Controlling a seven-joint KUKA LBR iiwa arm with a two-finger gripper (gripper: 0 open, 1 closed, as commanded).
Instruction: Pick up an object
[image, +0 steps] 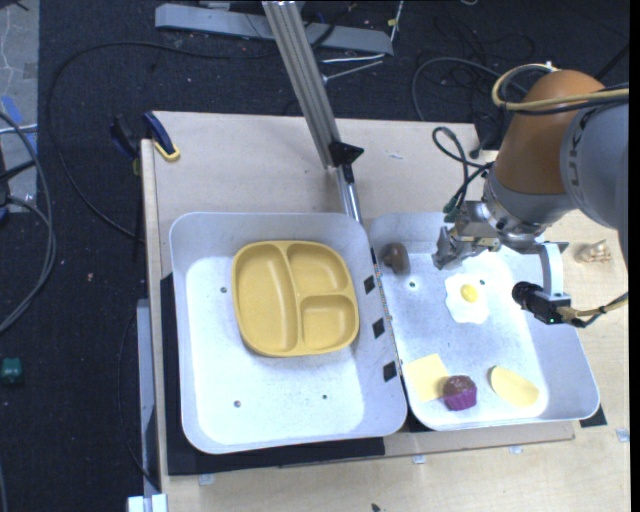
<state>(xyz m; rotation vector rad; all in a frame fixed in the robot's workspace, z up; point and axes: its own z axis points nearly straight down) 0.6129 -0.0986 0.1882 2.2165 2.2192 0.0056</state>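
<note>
The right bin (560, 375) holds a fried egg (467, 301), a yellow cheese square (425, 377), a purple piece (459, 392), a yellow slice (514, 385) and a small brown lump (395, 257) near the bin's far left corner. My gripper (455, 250) hangs over the far part of this bin, just above and left of the fried egg, between it and the brown lump. Nothing shows between its fingers.
The left bin (200, 380) carries a yellow three-compartment tray (296, 297). A slanted metal pole (312, 90) rises from between the bins at the back. Cables loop around my wrist at the right, and a small object (597, 253) lies on the bench beyond the right bin.
</note>
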